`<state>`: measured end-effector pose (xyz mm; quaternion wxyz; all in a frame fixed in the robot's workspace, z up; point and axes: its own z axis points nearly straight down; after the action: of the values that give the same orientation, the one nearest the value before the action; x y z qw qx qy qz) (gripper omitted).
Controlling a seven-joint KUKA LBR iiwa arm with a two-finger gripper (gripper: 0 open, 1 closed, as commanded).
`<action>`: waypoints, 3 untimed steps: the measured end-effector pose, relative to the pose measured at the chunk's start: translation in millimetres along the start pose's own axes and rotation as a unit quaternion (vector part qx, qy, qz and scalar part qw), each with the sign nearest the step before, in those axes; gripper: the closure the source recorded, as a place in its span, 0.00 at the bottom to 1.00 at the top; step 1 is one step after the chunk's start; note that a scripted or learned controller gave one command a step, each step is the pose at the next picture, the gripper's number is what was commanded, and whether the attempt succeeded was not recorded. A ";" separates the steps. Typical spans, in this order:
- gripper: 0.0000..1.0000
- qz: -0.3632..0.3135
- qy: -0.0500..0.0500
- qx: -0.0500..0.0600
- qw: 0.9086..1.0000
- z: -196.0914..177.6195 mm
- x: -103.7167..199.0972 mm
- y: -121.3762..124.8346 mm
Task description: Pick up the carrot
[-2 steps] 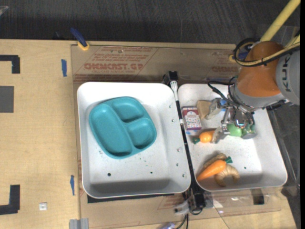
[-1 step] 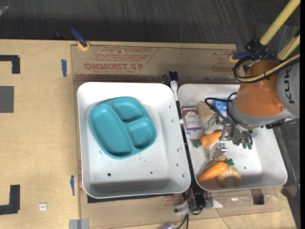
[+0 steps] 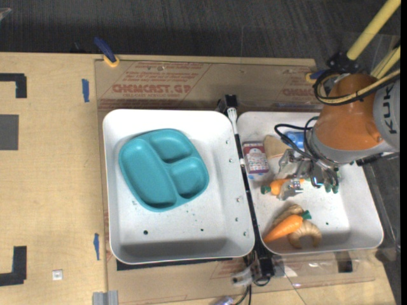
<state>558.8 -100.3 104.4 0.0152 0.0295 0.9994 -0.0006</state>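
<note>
The bench [image 3: 51, 189] is carrying two bins. The left bin [image 3: 219, 230] is holding a teal plate [image 3: 164, 168] with free margins around it. In the crowded right bin [image 3: 362, 224], the carrot [image 3: 284, 227] is lying near the front wall beside a brownish item [image 3: 306, 236]. The gripper [image 3: 294, 175] is hanging behind it; whether its fingers are spread, I cannot tell.

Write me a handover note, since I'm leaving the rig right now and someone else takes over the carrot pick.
Gripper: low in the right bin, near a small orange item; whether it grips anything cannot be told.
Carrot: lying at the front of the right bin, against a tan bread-like piece, apart from the gripper.
Also there: a small red-labelled can. Left bin holds a teal divided plate.
Done: arm is in the right bin.
Left: grasp the carrot and lift it.
</note>
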 end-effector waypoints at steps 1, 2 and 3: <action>1.00 -0.026 0.009 -0.001 1.000 -86.3 78.8 92.4; 1.00 -0.056 0.013 -0.002 0.998 -83.1 82.7 118.0; 1.00 -0.238 0.011 -0.004 0.971 -82.8 60.3 83.9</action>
<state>501.1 -12.7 185.2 0.0041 -0.2089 0.9779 0.0000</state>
